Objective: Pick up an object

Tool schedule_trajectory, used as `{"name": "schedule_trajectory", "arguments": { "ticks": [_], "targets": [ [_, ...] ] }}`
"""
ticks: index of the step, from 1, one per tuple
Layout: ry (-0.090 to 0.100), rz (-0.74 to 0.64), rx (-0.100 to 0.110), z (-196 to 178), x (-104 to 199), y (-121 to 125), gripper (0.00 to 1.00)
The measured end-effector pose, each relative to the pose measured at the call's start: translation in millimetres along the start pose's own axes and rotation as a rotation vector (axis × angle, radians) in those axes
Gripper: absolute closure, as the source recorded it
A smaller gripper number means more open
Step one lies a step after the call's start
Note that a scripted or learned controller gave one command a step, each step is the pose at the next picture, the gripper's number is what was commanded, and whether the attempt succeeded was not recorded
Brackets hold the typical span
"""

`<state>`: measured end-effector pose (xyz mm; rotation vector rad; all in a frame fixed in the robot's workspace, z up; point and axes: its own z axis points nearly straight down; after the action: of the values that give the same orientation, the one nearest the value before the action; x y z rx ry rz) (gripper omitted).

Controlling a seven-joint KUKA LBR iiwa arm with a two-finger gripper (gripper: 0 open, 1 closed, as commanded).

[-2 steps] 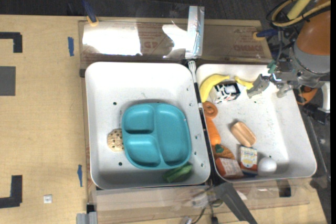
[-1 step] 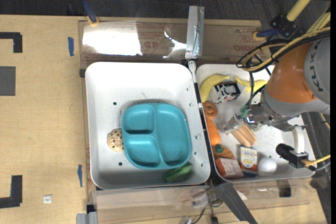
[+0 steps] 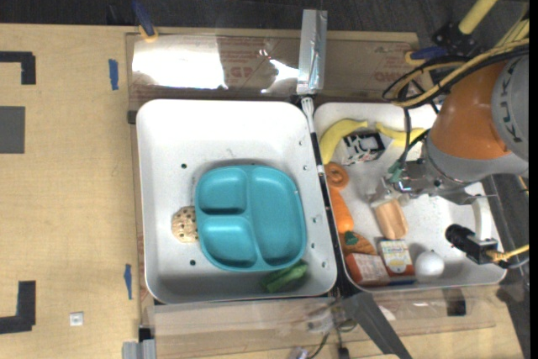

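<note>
The right bin (image 3: 370, 110) holds a yellow banana (image 3: 336, 135) at the back, with a small black-and-white item (image 3: 364, 145) next to it. A long orange carrot (image 3: 341, 210) lies along the bin's left wall. A tan sausage-like roll (image 3: 390, 220) lies in the middle. A red and green carton (image 3: 380, 259) and a white egg (image 3: 430, 264) sit at the front. My gripper (image 3: 398, 182) hangs over the bin's middle, just behind the roll's far end. Nothing shows between its fingers.
The left bin (image 3: 160, 130) holds a teal divided plate (image 3: 250, 216), a speckled cookie (image 3: 184, 224) at the plate's left and a green vegetable (image 3: 287, 277) at the front. The grey arm with its orange band (image 3: 471, 126) covers the right bin's far right side.
</note>
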<state>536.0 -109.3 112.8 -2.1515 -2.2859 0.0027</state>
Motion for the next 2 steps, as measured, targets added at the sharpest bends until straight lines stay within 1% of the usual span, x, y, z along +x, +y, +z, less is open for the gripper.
{"name": "schedule_trajectory", "arguments": {
  "ticks": [1,2],
  "targets": [
    [-0.001,0.177,-0.002,-119.0,-24.1,26.0,1.00],
    [-0.001,0.388,0.003,-88.8,42.4,69.9,1.00]
  ]
}}
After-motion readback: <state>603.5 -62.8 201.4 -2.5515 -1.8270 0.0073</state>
